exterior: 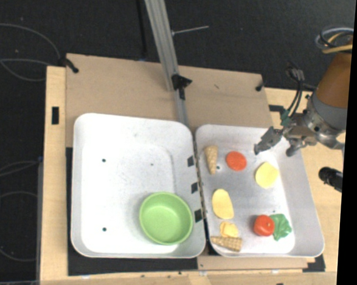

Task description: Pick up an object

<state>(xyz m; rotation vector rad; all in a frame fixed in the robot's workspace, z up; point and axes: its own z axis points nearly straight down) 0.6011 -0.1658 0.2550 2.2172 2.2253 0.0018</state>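
My gripper [278, 144] hangs over the far right part of the right bin [303, 196], its two fingers spread apart with nothing between them. Just below it lies a pale yellow round piece [266, 175]. An orange-red round piece [236, 161] sits left of that, next to a tan cone-shaped piece [211, 159]. Nearer the front lie a yellow oval piece [223, 203], a red tomato with a green leafy bit [271, 226], and a waffle-like cone with a yellow chunk [228, 237].
The left bin [110, 158] holds a green bowl [165, 218] near its front right corner. A grey metal pole [164, 37] slants up from the bench behind the bins. The grey and orange arm [333, 89] comes in at the right.
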